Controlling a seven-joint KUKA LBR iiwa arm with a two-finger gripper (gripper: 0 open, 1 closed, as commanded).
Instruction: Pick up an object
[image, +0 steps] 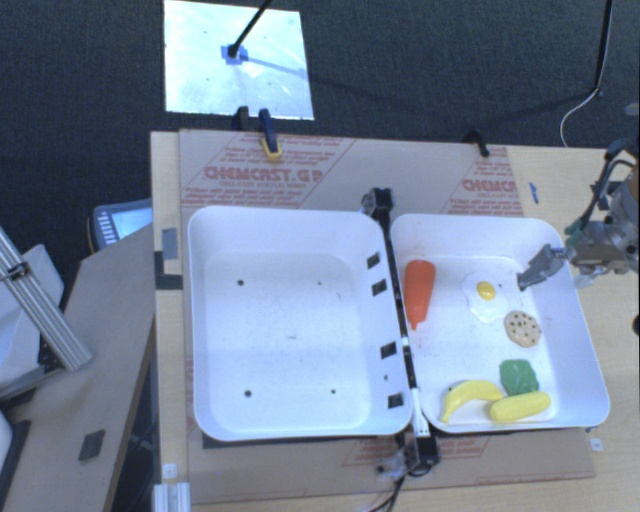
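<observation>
Tool (540, 266) is seen at the right bin's (590, 345) far right edge, above the rim — grip state cannot be told, nothing is seen held. Objects are laid in that bin: carrot (418, 292), fried egg (485, 296), cookie (521, 327), green piece (519, 376), banana (468, 396), yellow piece (520, 406).

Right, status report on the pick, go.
End effector above right bin's far right rim, holding nothing. White fried egg toy with yellow yolk nearest, untouched. Round tan cookie just beyond it.
</observation>
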